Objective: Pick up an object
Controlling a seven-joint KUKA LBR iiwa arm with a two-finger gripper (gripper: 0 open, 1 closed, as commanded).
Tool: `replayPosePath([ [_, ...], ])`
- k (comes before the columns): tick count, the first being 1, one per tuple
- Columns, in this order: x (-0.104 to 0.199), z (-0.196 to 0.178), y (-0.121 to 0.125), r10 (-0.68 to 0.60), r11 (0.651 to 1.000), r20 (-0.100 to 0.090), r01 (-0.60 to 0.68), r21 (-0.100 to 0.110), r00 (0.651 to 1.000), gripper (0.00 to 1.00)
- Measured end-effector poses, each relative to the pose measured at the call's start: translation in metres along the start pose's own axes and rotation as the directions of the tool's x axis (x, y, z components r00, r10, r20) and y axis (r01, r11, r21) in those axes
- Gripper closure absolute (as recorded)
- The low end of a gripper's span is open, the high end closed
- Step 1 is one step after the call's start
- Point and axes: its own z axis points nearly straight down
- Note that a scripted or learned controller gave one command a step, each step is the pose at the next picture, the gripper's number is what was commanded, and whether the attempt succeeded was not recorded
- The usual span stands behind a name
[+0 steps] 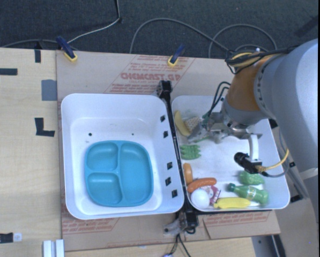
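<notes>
My gripper (201,133) hangs low over the back left part of the right bin (224,154), reaching in from the right under the orange band. Its tip is right beside a pale yellow wedge (193,125) and a yellow curved piece (180,123). Just in front of it lies a green leafy item (191,152). The view does not show anything held. Further forward lie an orange carrot (187,173), a red sausage (201,184), a white egg (200,197), a yellow banana (232,203) and a green bottle (249,193).
The left bin (74,116) holds a blue divided plate (118,173). A black divider (170,138) separates the two bins. The bulky grey arm covers the right bin's right side. Cables run behind the cardboard base.
</notes>
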Motion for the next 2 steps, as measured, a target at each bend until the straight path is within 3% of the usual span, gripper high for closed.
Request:
replayPosePath([
  [1,0.013,0.0,-0.04,0.001,1.0,0.001,-0.001,-0.003,1.0,0.0],
  [2,0.011,-0.026,0.023,0.0,1.0,0.0,0.0,0.002,1.0,0.0],
])
